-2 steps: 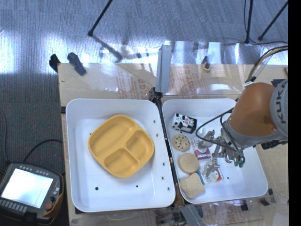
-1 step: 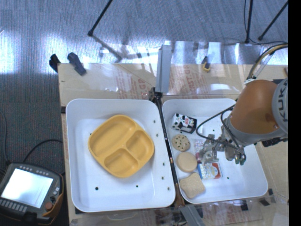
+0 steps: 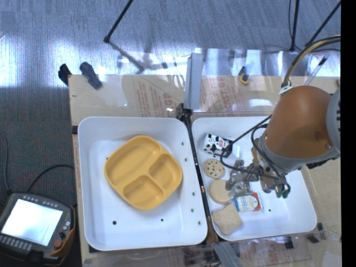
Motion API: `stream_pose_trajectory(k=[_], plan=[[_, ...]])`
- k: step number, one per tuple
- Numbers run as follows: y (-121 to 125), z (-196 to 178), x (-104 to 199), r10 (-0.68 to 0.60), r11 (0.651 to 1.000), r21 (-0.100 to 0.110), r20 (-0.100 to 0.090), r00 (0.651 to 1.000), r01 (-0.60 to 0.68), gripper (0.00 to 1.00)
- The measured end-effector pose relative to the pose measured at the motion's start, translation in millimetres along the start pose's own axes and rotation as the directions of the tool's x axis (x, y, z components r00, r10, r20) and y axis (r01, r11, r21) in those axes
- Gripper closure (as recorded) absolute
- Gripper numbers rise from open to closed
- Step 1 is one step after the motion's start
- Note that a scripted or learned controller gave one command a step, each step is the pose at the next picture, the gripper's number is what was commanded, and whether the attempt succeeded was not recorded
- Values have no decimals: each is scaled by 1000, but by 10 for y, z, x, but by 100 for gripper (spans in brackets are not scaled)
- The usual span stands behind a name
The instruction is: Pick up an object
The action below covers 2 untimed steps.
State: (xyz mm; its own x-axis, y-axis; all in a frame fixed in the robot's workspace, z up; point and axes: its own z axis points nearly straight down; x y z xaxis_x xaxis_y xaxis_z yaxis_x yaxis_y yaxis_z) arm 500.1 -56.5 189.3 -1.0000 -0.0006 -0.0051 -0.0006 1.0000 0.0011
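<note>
My gripper (image 3: 240, 183) hangs low over the middle of the right bin (image 3: 303, 213), under the arm's orange band. Its tip sits just above a round tan biscuit (image 3: 219, 192) and a small white carton with a red and blue label (image 3: 248, 203). Around them lie a brown round cookie (image 3: 213, 168), a black and white cow-patterned pack (image 3: 216, 144) and a slice of toast (image 3: 227, 219). I see nothing held between the fingers, and the wrist hides how they stand.
The left bin (image 3: 92, 149) holds a yellow divided plate (image 3: 143, 172). A metal divider runs between the two bins. A teach pendant (image 3: 34, 224) lies on the floor at the lower left. Tripod legs cross the floor behind the bench.
</note>
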Motion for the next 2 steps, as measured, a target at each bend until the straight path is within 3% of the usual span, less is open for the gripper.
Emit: stream_pose_trajectory(k=[1, 2], plan=[[714, 30, 134, -134, 991, -2, -8, 991, 134, 100], [407, 29, 175, -238, 971, -2, -8, 971, 237, 100]])
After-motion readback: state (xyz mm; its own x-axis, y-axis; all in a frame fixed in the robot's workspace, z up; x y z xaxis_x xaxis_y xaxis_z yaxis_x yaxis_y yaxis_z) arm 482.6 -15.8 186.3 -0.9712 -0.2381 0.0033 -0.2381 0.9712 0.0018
